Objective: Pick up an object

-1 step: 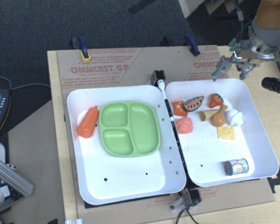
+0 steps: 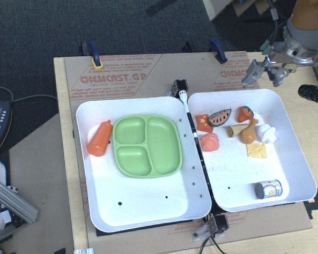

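Observation:
My gripper (image 2: 264,75) hangs above the bench just beyond the far edge of the right bin (image 2: 290,158), open, with nothing between its fingers. Below it in that bin lies a cluster of toy food: a red block (image 2: 204,123), a watermelon slice (image 2: 219,116), a red strawberry-like piece (image 2: 245,113), an orange gourd-like piece (image 2: 249,133), a white lump (image 2: 266,134), a yellow cheese wedge (image 2: 257,150) and a pink piece (image 2: 209,142). A small can (image 2: 268,189) lies on its side near the bin's front edge.
The left bin (image 2: 99,202) holds a green divided plate (image 2: 148,145) and an orange carrot-like toy (image 2: 99,138) at its left. Blue clamps (image 2: 217,51) grip the board's far edge. Cables and a black connector (image 2: 179,87) sit between the bins at the back.

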